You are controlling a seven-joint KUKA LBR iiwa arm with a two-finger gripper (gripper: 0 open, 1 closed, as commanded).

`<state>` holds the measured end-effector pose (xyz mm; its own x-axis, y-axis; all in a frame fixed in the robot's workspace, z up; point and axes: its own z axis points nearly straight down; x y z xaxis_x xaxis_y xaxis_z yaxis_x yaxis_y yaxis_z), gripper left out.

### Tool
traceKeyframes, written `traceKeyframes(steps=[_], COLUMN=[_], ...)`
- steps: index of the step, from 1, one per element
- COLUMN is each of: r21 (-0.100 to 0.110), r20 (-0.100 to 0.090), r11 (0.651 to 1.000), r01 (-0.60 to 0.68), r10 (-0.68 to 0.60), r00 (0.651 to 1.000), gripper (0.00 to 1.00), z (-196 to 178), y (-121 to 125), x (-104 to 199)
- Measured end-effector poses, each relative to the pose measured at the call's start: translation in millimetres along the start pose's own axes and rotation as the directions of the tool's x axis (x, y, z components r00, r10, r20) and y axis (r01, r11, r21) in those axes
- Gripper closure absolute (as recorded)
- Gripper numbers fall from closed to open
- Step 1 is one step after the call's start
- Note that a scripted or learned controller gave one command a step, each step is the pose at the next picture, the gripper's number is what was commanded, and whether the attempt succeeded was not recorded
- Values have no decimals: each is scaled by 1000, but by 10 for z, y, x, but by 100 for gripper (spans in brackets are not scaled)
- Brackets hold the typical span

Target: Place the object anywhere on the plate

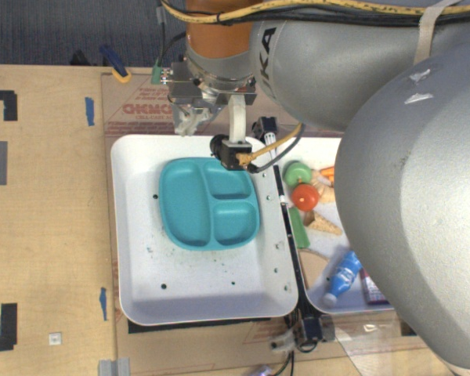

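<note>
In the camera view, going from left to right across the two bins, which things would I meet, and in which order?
teal plate → red ball → blue bottle

Plate (210,204) in left bin (133,233), toward back; round toy (304,197) behind bottle (342,275) in right bin (321,249).

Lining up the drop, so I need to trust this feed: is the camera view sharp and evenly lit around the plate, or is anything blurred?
Camera view: the teal divided plate is sharp and evenly lit, with no glare; the grey arm sits close to the lens, looks slightly soft, and covers much of the right bin.
</note>
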<state>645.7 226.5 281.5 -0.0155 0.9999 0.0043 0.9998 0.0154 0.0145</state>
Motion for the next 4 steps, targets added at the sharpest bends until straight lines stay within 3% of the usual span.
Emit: traceKeyframes(steps=[1, 2, 3, 4], r21=[20, 1, 20, 4], r20=[13, 1, 17, 5], r11=[960, 974, 906, 816], r01=[-280, -227, -422, -578], r10=[280, 227, 422, 578], r00=[960, 974, 907, 816], gripper=[100, 100, 100, 100], z=[1002, -426, 961, -117], y=[-143, -528, -445, -739], x=[-197, -287, -21, -282])
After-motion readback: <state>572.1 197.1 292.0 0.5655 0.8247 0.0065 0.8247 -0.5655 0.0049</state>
